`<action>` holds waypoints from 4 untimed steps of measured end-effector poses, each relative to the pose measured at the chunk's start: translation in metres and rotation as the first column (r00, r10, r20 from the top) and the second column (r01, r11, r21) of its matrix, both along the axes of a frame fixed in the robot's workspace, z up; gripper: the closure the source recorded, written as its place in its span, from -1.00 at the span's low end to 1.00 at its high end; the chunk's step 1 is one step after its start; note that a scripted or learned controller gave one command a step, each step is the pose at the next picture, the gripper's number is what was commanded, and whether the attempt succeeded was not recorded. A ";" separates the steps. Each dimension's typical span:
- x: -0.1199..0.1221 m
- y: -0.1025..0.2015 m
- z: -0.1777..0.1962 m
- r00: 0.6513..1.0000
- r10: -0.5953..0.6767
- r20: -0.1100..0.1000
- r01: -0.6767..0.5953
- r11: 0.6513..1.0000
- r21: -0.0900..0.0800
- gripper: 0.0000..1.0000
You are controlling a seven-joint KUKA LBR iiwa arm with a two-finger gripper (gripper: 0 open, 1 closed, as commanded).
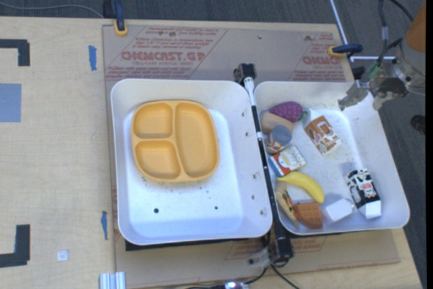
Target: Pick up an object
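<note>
The right bin (391, 166) holds several small items: a purple grape bunch (287, 109), a brown-and-white packet (323, 135), a banana (302, 185), a black-and-white cow-print carton (363, 189), a white block (337, 209) and a brown waffle-like piece (308, 215). My gripper (366, 95) hangs over the bin's far right corner, up and to the right of the packet. Its two fingers stand apart, open, with nothing between them.
The left bin (128, 199) carries a yellow divided plate (176, 140). A tan piece (271, 121), a blue-grey disc (280, 135) and a small red-and-white pack (290, 159) lie along the right bin's left wall. A black clamp (244, 72) sits between the bins at the back.
</note>
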State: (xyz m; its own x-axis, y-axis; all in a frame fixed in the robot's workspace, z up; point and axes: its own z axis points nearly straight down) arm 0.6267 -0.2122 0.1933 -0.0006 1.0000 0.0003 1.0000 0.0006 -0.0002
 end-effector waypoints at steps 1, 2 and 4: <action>0.016 0.020 -0.091 1.000 0.001 0.005 -0.001 1.000 -0.002 -1.00; 0.007 0.058 -0.106 1.000 0.000 0.005 0.000 1.000 -0.004 -1.00; -0.020 0.132 0.024 1.000 0.001 0.002 -0.001 1.000 0.000 1.00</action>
